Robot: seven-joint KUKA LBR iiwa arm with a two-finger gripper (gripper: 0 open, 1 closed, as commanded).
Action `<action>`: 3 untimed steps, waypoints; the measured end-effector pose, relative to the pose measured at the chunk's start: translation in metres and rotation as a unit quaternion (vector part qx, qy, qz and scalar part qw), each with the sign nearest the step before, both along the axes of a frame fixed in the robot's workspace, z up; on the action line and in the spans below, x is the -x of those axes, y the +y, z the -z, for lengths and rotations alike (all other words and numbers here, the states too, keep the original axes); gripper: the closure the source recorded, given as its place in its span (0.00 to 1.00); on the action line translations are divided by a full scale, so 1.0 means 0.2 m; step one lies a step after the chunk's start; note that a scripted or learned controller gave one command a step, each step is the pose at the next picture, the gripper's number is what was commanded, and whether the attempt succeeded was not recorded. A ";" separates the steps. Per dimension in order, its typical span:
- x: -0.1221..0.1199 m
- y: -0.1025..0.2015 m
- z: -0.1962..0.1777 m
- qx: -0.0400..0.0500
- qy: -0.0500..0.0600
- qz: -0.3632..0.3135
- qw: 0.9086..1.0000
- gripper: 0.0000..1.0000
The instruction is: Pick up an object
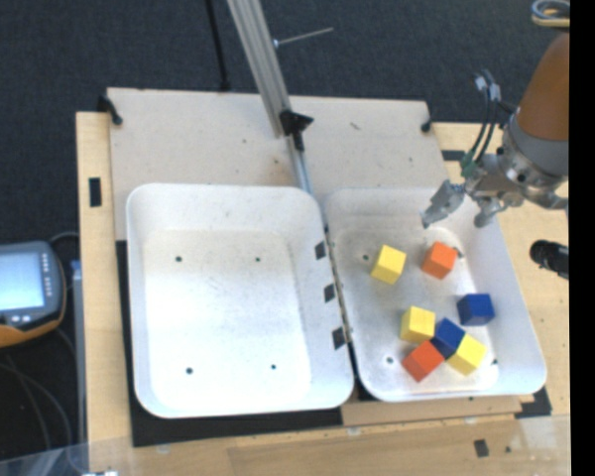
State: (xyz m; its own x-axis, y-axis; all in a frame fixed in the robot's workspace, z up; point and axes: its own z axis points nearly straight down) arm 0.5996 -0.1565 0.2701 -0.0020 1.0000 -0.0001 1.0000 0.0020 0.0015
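Note:
Several small cubes lie in the right bin (362, 365). A yellow cube (388, 264) and an orange cube (439, 260) sit near its middle. A blue cube (475, 308) rests further right. Toward the front, a yellow cube (417, 323), a blue cube (447, 336), a red-orange cube (422, 361) and another yellow cube (467, 354) huddle together. My gripper (463, 208) hangs above the bin's far right corner, just beyond the orange cube. It is open, its fingers (441, 206) spread with nothing between them.
The left bin (139, 266) stands beside the right one. A slanted metal pole (263, 62) rises from the gap behind both bins. A handheld screen (15, 286) lies off the bench at the left.

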 end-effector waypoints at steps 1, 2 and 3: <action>0.39 0.15 0.36 -0.001 0.006 0.002 1.000 0.00; 0.57 -0.11 0.72 -0.001 -0.001 0.004 1.000 0.00; 0.34 -0.20 0.78 0.000 -0.005 -0.001 1.000 0.00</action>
